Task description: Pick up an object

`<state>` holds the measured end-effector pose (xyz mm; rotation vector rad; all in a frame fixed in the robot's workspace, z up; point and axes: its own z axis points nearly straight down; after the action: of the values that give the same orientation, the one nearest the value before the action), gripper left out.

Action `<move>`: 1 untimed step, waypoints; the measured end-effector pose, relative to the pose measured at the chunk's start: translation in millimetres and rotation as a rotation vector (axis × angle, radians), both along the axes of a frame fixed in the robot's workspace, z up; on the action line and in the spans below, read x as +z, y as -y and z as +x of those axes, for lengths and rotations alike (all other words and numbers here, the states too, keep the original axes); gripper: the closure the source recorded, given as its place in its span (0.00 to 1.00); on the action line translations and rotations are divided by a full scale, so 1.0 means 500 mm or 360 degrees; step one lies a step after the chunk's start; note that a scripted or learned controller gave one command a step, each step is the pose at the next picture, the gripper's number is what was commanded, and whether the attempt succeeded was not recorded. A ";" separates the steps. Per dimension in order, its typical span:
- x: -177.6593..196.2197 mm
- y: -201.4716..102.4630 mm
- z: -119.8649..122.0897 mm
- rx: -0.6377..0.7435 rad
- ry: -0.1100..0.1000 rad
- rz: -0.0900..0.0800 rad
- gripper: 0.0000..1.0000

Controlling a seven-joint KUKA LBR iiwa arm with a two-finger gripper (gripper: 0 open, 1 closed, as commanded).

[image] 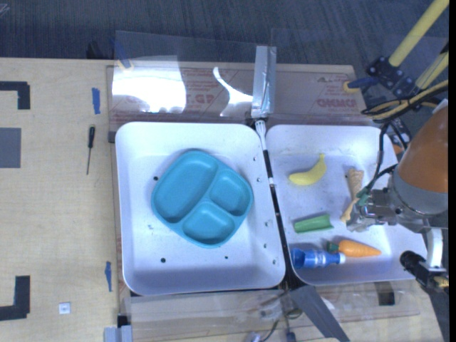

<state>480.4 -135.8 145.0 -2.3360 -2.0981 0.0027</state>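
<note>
Two white bins sit side by side on a wooden surface [50, 212]. The left bin [135, 262] holds one blue divided plate [202, 197]. The right bin [285, 144] holds one banana [309, 173], and below it one green block [313, 224], one carrot [358, 248], one blue bottle [315, 258]. A tan stick [352, 191] stands right of the banana, beside the claw [360, 212]; whether the claw is open or holds anything cannot be told.

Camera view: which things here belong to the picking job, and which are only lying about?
For the job: gripper, banana, green block, carrot, blue bottle, tan stick.
Lying about: blue divided plate, screwdriver, blue tape.
</note>
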 end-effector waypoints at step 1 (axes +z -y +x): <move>-0.001 0.000 -0.001 -0.0001 -0.0002 0.0000 0.00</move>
<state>480.1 -136.0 144.5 -2.3362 -2.0969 0.0038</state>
